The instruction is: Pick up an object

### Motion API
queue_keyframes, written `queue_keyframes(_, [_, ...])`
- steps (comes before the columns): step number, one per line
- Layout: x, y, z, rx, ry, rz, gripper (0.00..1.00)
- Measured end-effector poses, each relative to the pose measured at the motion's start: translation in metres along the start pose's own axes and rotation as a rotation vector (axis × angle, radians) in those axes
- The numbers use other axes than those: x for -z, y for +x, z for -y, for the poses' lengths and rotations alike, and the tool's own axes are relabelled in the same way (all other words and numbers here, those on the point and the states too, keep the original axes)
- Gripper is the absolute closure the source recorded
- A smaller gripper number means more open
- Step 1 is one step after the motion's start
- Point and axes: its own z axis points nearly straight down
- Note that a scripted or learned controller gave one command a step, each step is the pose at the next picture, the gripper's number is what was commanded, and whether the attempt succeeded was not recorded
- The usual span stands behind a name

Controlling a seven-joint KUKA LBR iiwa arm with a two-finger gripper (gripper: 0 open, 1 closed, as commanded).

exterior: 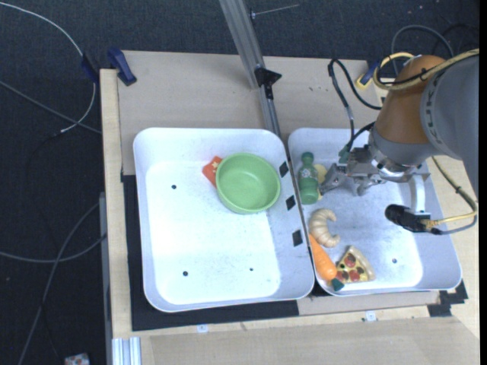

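A pale wooden bench is lying on dark carpet, carrying two white bins side by side: the left bin and the right bin are touching along their inner walls. A black mat is showing under their near edges. A grey metal rail is slanting down from the far side towards the seam between them. A blue clamp is gripping the bench's far left corner. Thin pale cables are trailing over the carpet on the left.

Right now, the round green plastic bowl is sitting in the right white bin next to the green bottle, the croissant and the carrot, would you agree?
Not quite. The camera view shows the round green plastic bowl in the left white bin, covering part of an orange object. The green bottle, the tan croissant and the orange carrot do lie in the right white bin.
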Motion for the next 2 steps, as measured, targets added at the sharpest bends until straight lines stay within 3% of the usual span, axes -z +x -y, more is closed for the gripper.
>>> queue_keyframes(1, [0.012,0.002,-0.001,0.001,-0.002,-0.004,1.0])
queue_keyframes(2, [0.077,0.001,-0.009,0.004,-0.023,0.003,1.0])
